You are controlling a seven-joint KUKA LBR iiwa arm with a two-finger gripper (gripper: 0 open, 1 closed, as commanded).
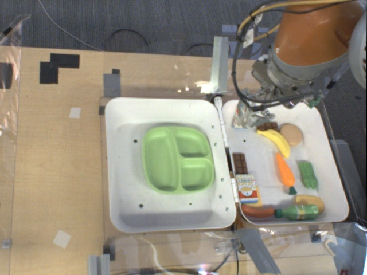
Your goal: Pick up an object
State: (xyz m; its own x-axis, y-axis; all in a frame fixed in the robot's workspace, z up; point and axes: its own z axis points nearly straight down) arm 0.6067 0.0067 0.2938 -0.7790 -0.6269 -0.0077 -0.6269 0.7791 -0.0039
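Note:
The right bin (330, 132) holds several toy foods. Among them are a yellow banana (276, 142), a tan round bun (292, 134), an orange carrot (285, 171), a green pickle (308, 175) and a brown chocolate bar (239, 164). A small printed carton (246, 189), a red sausage (258, 212) and a green bottle (297, 212) lie along the front. My gripper (246, 118) hangs low over the bin's back left corner, just left of a small brown piece (267, 128) and behind the banana. The orange and grey wrist hides much of it.
In the left bin (120, 211) lies a green divided plate (176, 159). A metal divider rail (225, 148) runs between the bins. Cables loop off the wrist above the right bin's back edge. Bare wooden bench lies to the left.

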